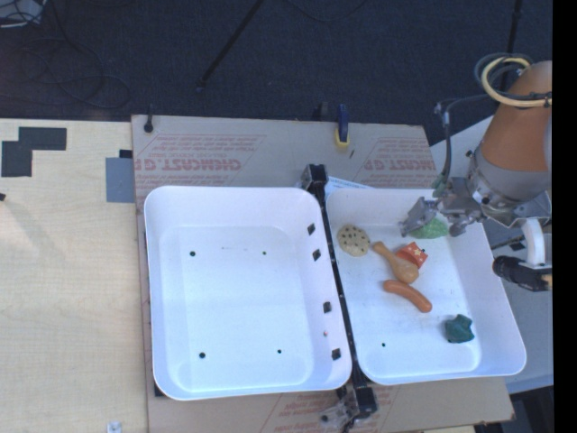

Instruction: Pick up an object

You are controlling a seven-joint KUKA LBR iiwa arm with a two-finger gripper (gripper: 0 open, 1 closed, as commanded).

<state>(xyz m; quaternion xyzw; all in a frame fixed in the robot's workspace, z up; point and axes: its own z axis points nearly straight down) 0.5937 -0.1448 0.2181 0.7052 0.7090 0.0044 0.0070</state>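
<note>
Two white bins (239, 207) sit on brown cardboard (270, 152) with red letters. The cookie (352, 239) is tan with dark spots. The sausage (407, 295) is orange. A small lump (460, 328) is dark green.

Two white bins sit side by side on the surface (72, 332). The right bin (491, 354) holds a spotted cookie (352, 239), a drumstick-shaped toy (393, 262), a red-orange piece (413, 254), a sausage (407, 295) and a dark green lump (459, 329). The end effector (442, 215) hovers over a light green item (433, 230) at the bin's far edge. The left bin (162, 242) lies beside it.
</note>
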